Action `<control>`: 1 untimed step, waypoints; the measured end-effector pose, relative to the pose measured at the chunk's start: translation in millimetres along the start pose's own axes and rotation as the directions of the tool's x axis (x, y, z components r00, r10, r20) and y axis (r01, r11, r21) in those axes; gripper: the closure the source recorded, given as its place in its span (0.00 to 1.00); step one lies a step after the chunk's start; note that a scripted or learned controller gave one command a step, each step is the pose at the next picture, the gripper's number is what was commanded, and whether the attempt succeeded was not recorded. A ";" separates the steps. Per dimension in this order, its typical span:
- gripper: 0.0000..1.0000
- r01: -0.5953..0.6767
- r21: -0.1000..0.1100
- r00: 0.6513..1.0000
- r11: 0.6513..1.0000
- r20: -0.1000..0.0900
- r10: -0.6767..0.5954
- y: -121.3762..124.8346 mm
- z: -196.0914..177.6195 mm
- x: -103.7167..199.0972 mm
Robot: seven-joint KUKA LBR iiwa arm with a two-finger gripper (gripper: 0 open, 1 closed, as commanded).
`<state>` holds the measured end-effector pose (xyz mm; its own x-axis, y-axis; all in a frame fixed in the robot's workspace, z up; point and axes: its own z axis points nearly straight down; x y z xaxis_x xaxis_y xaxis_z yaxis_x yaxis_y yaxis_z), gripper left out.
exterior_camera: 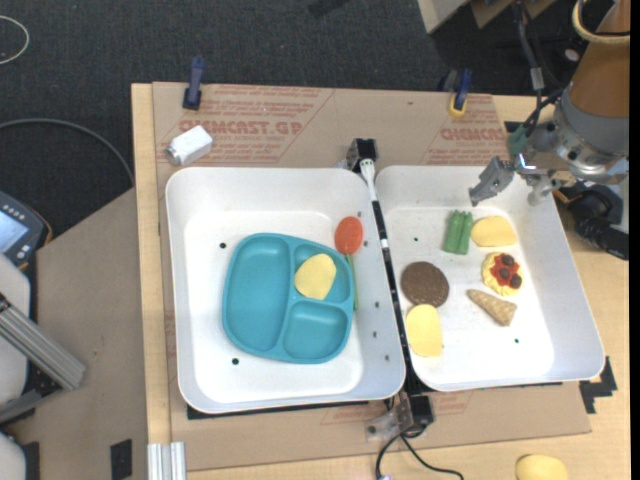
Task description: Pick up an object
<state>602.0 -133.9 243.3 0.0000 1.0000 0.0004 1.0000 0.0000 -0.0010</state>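
My gripper [515, 182] hangs over the far edge of the right bin [560, 358], open, with nothing between its fingers. Just below it lie a green stick [458, 232] and a pale yellow oval [493, 232]. Nearer the front of that bin are a small tart with red topping [503, 273], a tan wedge [494, 306], a brown round cookie [425, 283] and a yellow lump [424, 329]. In the left bin [190, 268], a blue divided tray [270, 303] holds a yellow piece [316, 276]. An orange-red piece [348, 235] lies beside the tray.
A black cable [376, 218] runs along the seam between the bins. A white block [190, 145] and two blue clamps [193, 83] sit on the cardboard behind the bins. Another yellow item [540, 466] lies off the bench at the front right.
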 end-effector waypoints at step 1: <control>0.00 -0.002 0.007 1.000 1.000 -0.004 0.003 -36.3 164.1 16.2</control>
<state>565.5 -117.6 79.3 0.0026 1.0000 0.0047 1.0000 -0.0025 -0.0081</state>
